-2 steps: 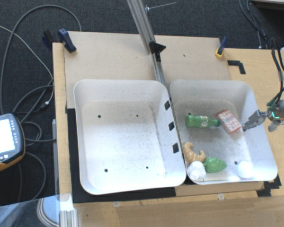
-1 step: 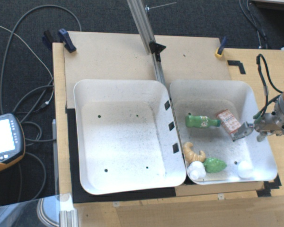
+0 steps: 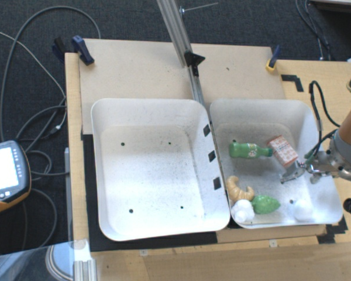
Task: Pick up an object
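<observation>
In the right bin [image 3: 298, 113] lie a green bottle [image 3: 250, 151], a red and white box [image 3: 282, 150], a tan croissant-shaped piece [image 3: 238, 187], a white round object [image 3: 243, 210] and a green lumpy toy [image 3: 265, 204]. A second white object [image 3: 303, 211] rests near the bin's front right corner. My gripper [image 3: 296, 172] reaches in from the right edge, just below and right of the red and white box, close above the bin floor. Nothing shows between its fingers.
The left bin [image 3: 105, 113] sits beside the right one, split from it by a ridge with black marks [image 3: 211, 156]. A metal rod [image 3: 174, 25] slants up from the back. Blue clamps [image 3: 82, 48] hold the board; cables and a pendant [image 3: 6, 174] lie at left.
</observation>
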Tool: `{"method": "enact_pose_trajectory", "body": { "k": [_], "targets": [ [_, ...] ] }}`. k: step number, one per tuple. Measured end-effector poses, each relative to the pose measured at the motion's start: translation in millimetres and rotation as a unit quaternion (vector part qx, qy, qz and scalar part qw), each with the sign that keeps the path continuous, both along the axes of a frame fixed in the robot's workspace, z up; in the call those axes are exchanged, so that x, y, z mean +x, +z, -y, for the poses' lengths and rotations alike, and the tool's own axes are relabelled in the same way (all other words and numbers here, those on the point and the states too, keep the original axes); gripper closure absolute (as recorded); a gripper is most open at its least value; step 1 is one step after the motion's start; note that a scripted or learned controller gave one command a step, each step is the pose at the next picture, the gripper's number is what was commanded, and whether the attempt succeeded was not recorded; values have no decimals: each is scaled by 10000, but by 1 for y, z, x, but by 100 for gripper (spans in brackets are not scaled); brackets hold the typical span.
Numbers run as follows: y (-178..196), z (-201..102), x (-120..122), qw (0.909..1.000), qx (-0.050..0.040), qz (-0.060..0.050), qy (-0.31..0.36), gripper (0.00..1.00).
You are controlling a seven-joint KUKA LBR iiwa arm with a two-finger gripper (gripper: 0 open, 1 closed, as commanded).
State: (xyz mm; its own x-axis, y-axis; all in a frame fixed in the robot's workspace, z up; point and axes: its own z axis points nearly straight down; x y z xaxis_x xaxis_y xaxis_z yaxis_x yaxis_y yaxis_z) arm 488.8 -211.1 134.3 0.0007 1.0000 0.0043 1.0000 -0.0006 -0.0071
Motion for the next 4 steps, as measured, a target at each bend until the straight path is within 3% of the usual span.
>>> {"method": "enact_pose_trajectory", "body": {
  "k": [1,2,4],
  "targets": [
    [-45,-1,-1,10000,0,1,3,0],
    [-31,0,1,10000,-14,41,6,100],
    [82,-7,3,10000,-38,77,14,100]
  ]
}}
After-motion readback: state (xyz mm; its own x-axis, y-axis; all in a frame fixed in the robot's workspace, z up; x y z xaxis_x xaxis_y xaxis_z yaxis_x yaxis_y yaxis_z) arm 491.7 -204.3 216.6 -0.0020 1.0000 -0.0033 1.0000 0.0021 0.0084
